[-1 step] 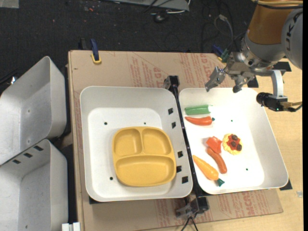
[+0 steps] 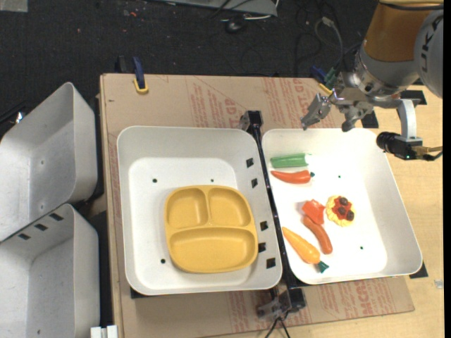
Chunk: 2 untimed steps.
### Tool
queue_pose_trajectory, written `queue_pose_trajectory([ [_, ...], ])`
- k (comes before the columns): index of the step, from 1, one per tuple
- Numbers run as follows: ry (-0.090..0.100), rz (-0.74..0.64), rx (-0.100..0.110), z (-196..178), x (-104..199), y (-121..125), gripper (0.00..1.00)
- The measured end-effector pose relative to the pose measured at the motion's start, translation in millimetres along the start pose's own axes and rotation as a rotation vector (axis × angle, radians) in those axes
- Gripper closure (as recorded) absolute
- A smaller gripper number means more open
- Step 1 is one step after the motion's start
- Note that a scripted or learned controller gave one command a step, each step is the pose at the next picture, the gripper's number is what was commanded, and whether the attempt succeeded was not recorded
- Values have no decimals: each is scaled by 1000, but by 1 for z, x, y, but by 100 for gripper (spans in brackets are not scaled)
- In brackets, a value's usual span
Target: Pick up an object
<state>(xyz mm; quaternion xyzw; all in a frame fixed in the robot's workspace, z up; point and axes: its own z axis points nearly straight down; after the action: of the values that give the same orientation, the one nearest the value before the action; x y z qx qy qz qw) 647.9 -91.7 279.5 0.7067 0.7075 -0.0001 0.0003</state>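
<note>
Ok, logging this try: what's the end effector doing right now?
End effector: open, holding nothing, above the far edge of the right bin.

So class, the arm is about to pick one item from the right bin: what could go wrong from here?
The sausage, red piece and carrot lie crowded together, so a grab might catch two or knock one aside. The green pepper and red chili also lie close, near the bin wall, leaving little room there.

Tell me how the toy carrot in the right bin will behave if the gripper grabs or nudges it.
The carrot looks like smooth, glossy moulded plastic, so it is probably stiff, light, and somewhat slippery between fingers. Its rounded, tapered body lies flat on the right bin, so a sideways nudge would likely roll or pivot it. The sausage lies close, leaving little clearance on that side.
</note>
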Motion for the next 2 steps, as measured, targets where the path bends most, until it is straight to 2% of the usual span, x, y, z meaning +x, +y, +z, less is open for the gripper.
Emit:
queue_pose_trajectory([
  [2, 1, 2, 6, 99, -4, -15, 0],
])
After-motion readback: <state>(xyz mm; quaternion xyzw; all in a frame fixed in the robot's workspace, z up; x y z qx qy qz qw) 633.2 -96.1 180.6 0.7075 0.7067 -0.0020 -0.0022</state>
